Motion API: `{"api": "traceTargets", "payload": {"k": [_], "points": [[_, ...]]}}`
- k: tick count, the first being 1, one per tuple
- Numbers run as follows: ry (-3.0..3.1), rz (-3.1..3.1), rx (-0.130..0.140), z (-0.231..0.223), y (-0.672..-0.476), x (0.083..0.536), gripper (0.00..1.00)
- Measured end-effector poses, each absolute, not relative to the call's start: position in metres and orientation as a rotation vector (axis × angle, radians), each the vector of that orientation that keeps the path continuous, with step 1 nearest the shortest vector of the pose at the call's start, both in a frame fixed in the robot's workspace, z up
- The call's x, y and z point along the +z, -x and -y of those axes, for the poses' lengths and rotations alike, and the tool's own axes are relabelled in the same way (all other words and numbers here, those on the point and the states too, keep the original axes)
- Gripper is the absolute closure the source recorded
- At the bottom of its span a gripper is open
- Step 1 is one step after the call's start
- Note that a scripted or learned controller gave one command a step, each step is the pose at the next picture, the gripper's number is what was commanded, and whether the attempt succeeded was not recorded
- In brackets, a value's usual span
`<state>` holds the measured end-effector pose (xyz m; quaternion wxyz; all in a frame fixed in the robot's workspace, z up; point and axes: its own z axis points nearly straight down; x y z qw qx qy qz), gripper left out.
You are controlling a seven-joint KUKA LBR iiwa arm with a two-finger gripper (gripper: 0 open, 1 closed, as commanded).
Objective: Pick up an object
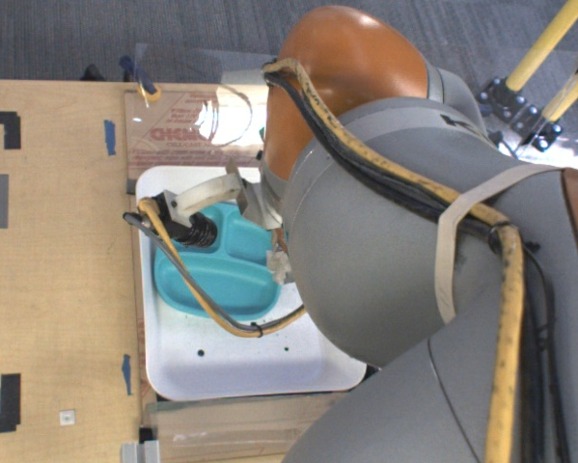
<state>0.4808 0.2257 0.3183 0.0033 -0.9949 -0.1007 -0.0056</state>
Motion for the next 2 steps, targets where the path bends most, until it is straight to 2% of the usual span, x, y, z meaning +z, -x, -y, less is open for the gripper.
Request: {"api": "traceTargets", "payload": {"k": [1,2], "points": [[3.125,0.354,0.01,-0.224,-0.478,0.251,1.0],[3.128,0.315,0.009,-0.209,-0.479,0.213,1.0]]}}
